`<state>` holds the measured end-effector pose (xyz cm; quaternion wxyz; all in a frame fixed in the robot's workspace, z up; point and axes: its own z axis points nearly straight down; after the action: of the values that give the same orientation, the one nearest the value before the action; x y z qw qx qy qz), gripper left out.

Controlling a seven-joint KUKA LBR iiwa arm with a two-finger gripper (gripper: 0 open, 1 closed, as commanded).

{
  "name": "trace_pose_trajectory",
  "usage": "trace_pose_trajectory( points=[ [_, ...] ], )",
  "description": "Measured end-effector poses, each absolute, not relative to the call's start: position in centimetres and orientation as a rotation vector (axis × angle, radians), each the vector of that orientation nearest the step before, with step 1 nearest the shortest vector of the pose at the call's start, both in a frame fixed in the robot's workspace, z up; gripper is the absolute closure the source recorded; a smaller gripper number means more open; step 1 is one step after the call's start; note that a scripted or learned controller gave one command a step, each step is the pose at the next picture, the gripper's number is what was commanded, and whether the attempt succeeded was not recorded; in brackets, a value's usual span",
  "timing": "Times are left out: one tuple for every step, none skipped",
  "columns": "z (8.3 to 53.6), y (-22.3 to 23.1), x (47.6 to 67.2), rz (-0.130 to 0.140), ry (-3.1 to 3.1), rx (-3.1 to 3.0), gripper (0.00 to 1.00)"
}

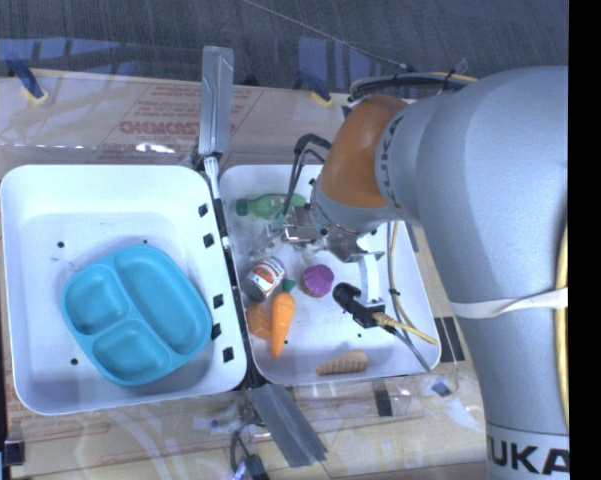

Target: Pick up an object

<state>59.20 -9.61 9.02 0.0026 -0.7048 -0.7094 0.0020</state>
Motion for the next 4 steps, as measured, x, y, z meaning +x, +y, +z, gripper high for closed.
trace_pose_trajectory(
  points=[
    [10.3, -9.6, 59.4, 0.003, -2.234, -2.207, 1.00],
    [9.2, -10.4, 47.6, 0.001, -2.227, -2.212, 1.00],
    [9.2, -9.0, 47.7, -0.001, -2.230, -2.210, 1.00],
    [13.2, -9.1, 47.7, -0.001, -2.228, -2.214, 1.00]
  ],
)
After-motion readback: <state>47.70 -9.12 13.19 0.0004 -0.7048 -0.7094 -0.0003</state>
